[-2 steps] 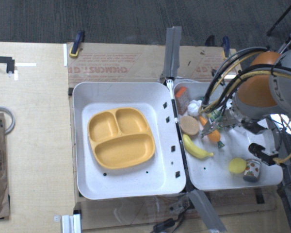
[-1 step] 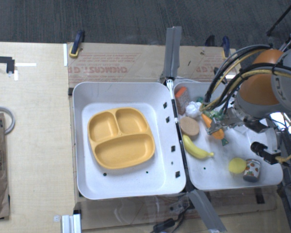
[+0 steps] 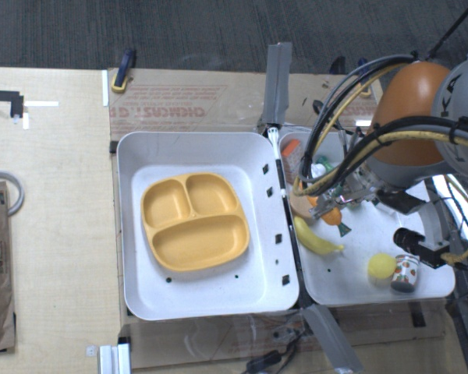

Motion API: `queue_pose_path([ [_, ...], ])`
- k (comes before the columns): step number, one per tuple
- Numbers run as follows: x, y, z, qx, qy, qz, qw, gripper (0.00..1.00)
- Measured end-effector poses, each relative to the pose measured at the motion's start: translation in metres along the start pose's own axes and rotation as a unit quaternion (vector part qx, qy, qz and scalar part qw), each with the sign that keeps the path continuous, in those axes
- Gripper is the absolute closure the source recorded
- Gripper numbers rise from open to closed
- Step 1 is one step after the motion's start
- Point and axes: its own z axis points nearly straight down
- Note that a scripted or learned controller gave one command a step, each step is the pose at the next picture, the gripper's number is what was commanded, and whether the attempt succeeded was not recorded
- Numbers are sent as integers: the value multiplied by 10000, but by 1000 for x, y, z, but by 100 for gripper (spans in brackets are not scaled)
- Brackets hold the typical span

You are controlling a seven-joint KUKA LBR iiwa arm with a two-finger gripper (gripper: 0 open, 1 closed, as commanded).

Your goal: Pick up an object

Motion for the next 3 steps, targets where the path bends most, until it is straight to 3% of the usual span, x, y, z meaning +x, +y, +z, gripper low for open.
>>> queue_pose_path([
  [1,-49,-54,9,12,6,919,9958,100],
  [2,-49,-54,9,11,5,917,9958,0],
  [3,-53,-52,100,1,5,1203,9927,0],
])
